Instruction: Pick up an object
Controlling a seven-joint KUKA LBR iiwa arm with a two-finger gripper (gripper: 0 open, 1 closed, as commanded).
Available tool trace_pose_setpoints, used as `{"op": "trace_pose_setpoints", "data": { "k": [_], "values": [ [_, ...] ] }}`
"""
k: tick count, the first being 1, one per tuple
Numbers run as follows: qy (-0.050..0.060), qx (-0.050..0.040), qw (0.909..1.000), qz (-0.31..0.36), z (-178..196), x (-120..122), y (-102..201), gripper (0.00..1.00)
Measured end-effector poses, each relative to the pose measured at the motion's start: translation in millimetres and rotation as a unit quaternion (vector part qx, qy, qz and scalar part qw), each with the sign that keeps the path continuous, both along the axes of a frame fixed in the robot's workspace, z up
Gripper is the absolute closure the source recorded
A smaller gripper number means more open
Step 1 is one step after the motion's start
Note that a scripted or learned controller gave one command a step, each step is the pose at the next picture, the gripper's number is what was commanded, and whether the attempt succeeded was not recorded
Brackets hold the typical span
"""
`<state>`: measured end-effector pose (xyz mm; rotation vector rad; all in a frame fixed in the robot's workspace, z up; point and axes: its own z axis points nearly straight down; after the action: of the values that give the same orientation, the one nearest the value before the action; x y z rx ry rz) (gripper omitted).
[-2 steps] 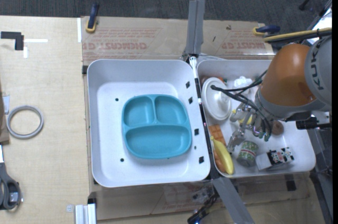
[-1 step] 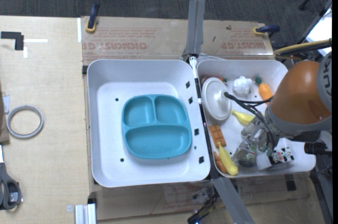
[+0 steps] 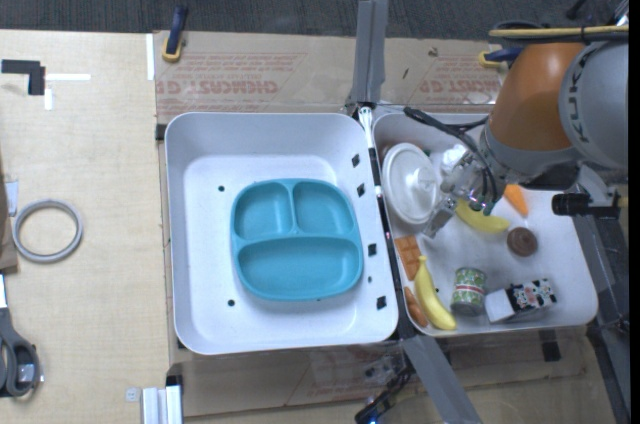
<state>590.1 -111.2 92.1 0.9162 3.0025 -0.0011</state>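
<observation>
Reaching in from the right, the arm [image 3: 560, 102] is seen over the right bin [image 3: 575, 312], with its orange band above the wrist. The gripper [image 3: 455, 197] is placed low in the upper left part of this bin, between a white plate [image 3: 408, 180] and a small banana [image 3: 482, 220]. The banana lies just beside the fingertips; it is perhaps touched by them, but this part is too blurred to be sure. How wide the hand stands cannot be told, and nothing is clearly seen inside it.

Other things are spread in the same bin: a carrot [image 3: 515, 200] near the arm, a brown round piece [image 3: 522, 240], a green can [image 3: 468, 292], a black and white box [image 3: 520, 300], and a longer banana [image 3: 432, 297] along the left wall, with orange pieces [image 3: 408, 257] beside it.

A blue divided tray [image 3: 297, 240] is laid flat in the middle of the left bin [image 3: 190, 212]. A tape ring [image 3: 45, 230] rests on the bench, well apart from both bins.
</observation>
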Motion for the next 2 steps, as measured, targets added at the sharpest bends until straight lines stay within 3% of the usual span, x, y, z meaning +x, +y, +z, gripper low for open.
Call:
{"op": "trace_pose_setpoints", "data": {
  "k": [1,2],
  "values": [
    [-0.001,-0.0005,1.0,0.001,0.7,-5.5,-50.0,0.0],
    [-0.002,-0.0017,1.0,0.004,10.6,-4.1,-49.2,1.0]
  ]
}}
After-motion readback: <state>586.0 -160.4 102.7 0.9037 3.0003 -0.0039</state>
